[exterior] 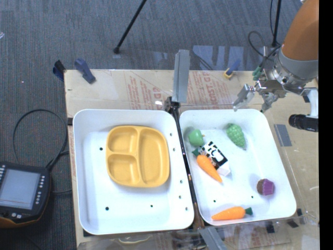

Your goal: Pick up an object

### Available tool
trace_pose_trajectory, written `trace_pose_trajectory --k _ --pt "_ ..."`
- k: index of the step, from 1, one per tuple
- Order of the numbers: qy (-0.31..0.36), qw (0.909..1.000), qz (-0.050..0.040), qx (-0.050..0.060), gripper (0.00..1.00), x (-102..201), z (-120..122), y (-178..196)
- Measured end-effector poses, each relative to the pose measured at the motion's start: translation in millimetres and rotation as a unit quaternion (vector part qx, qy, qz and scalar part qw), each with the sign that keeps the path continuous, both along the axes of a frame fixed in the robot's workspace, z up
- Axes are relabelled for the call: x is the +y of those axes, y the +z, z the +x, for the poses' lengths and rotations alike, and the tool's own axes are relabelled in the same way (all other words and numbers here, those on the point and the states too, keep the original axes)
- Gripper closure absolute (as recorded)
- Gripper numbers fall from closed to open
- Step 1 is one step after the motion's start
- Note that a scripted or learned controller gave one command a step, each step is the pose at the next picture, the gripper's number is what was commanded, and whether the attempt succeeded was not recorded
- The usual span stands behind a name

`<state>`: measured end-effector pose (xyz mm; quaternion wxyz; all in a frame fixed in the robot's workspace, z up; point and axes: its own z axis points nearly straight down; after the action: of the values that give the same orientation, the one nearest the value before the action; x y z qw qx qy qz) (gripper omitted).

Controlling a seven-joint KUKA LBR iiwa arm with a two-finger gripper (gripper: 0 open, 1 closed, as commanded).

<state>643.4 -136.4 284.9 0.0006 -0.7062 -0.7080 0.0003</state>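
Gripper [254,99] above right bin's [278,155] far rim, fingers spread, nothing between them; nearest below it the green knobbly fruit [236,135], apart from the rest; green pepper [195,137], black-and-white box [216,155] and carrot [209,169] bunched touching near the divider; purple piece [265,187] and second carrot [229,213] lie separately; left bin [88,191] holds yellow tray [138,155].
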Motion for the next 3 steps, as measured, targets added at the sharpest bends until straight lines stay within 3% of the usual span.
trace_pose_trajectory --k 1,2,3 --pt "0.064 0.9979 0.0022 0.007 0.00 -16 -3 -130" --pt "0.110 0.9939 -0.0005 0.000 0.00 40 -84 -198" --pt "0.068 0.9977 0.0000 0.000 0.00 -1 -33 -198"
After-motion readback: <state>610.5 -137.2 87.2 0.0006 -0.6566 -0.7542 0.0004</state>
